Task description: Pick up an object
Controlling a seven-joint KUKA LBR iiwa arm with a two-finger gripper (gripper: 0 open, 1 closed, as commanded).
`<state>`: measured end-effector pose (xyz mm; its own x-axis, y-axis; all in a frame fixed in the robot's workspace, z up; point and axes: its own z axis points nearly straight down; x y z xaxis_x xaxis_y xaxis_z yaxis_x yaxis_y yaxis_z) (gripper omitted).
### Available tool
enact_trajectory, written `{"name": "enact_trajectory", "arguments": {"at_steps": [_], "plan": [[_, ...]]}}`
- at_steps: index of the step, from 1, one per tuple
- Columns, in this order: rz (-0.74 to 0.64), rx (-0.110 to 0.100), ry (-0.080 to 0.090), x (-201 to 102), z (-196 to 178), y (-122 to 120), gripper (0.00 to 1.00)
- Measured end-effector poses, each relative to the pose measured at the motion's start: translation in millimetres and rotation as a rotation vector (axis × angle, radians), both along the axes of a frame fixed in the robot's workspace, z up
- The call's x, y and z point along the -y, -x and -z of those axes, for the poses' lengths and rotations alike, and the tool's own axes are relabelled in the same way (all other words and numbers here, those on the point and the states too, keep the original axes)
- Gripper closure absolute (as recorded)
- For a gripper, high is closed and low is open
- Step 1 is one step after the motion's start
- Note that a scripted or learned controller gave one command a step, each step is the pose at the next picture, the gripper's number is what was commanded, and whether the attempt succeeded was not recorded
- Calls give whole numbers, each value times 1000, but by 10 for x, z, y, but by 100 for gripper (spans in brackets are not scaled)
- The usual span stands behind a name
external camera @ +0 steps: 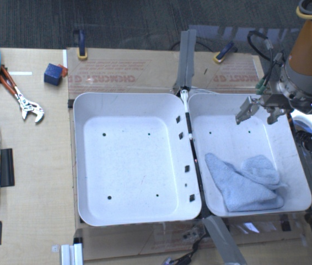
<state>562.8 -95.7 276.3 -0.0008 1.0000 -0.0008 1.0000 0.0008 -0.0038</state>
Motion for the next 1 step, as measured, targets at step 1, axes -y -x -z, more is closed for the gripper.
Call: {"name": "enact_trajectory", "arguments": {"at_steps": [1], "plan": [[209, -1, 0, 595, 250, 756, 0]]}}
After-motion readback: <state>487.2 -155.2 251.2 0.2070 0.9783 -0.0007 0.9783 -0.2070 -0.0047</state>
